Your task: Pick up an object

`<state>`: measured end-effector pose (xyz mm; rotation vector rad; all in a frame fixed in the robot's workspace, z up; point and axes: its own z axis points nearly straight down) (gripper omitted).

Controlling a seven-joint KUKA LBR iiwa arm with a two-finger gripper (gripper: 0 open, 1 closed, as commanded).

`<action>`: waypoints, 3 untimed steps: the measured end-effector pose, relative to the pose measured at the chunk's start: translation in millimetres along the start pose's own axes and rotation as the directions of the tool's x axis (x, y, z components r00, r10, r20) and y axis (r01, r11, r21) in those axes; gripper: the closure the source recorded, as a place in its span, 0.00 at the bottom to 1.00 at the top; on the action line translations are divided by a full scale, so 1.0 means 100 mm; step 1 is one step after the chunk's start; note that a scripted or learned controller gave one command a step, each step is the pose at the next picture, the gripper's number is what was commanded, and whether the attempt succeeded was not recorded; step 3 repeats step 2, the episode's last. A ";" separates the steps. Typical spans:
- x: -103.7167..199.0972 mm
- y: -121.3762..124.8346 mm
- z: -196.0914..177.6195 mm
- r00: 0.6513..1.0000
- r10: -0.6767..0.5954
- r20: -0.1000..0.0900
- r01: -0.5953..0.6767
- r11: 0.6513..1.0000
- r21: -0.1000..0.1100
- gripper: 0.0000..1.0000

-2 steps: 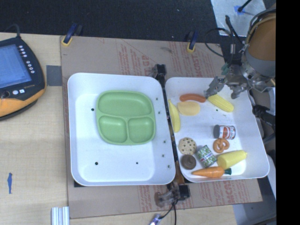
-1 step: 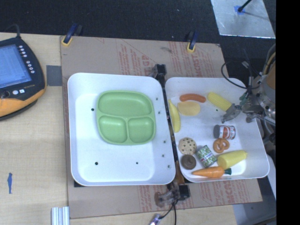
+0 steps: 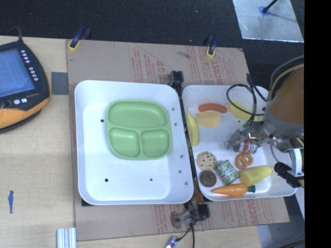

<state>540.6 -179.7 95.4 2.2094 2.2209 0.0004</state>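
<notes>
tool (image 3: pixel 243 141) low in right bin (image 3: pixel 227 93), grip state unclear; cardboard (image 3: pixel 155 61) lettering too faint to read.

Even overhead light, soft shadows; white bins (image 3: pixel 83 138) glare slightly, bright patch on dark floor (image 3: pixel 266 12) top right; mild overall blur

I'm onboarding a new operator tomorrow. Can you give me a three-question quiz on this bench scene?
1. True or false: the green divided plate lies in the left bin.
2. Which lies nearest the right bin's front edge? A) hot dog B) carrot C) pretzel
3. Fill in: directly above the brown round cookie lies a ____ cookie.

Key: 1 true. 2 B. 3 chocolate chip.
</notes>
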 end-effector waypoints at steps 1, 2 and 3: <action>-0.03 0.00 -0.11 1.000 -0.003 0.004 0.003 1.000 0.000 1.00; 0.80 0.14 -0.02 1.000 -0.003 -0.003 0.003 1.000 -0.002 1.00; 0.80 0.14 -0.02 1.000 -0.003 -0.003 0.003 1.000 -0.002 1.00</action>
